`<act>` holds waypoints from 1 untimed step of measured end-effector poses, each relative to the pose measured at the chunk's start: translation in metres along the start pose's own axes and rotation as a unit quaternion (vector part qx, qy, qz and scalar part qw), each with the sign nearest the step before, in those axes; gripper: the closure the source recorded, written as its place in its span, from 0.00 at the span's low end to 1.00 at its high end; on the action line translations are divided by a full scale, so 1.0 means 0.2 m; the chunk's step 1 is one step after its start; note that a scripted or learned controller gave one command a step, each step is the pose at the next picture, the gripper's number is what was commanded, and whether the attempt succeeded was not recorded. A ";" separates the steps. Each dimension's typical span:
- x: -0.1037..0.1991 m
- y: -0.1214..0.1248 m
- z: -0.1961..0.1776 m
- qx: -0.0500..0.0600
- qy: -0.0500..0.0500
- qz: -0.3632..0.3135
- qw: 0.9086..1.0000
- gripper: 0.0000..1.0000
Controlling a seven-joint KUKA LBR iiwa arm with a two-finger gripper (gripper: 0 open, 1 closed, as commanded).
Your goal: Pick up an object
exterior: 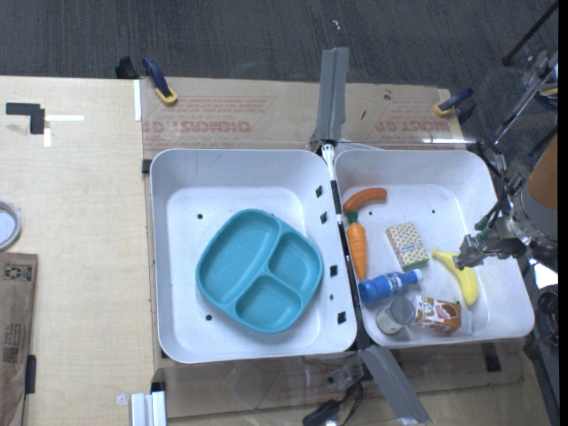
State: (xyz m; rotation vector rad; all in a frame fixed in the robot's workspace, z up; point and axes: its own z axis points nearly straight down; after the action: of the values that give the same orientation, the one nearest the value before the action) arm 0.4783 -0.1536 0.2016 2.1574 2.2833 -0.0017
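On the bench (71, 176), a pale wooden surface, two shallow white bins sit side by side, meeting along a hinged centre seam. Left bin (169, 238): holds a single teal plate (259, 271) with three compartments, lying flat and turned at a slant near the bin's middle. Right bin (417, 171): holds all the small objects, gathered in its lower half. Robot arm (541, 202): enters from the right edge, over the right bin's right rim. Hand (469, 254): lowered into the right bin, directly at the upper end of the banana; whether its fingers are spread or closed cannot be told, and nothing is seen lifted between them.

Objects in the right bin, by decreasing size: a carrot (357, 248) lying lengthwise just beside the centre seam, green top toward the far side; a blue bottle (388, 285) lying on its side, its base touching the carrot's tip; a yellow banana (463, 278) lying on the bin floor near the right wall, its upper end under the hand; an orange-and-white packet (438, 314) near the front wall; a patterned yellow sponge block (407, 243) in the middle, apart from the others; an orange sausage-shaped piece (365, 199) beyond the carrot's top; a small metal can (394, 316) lying between the bottle and the packet.
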 end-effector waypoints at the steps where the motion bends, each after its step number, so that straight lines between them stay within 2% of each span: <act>1: 0.00 0.00 0.00 0.000 0.000 0.000 1.000 0.00</act>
State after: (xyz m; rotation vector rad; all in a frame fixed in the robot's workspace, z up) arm 0.4781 -0.1537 0.2014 2.1583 2.2832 -0.0023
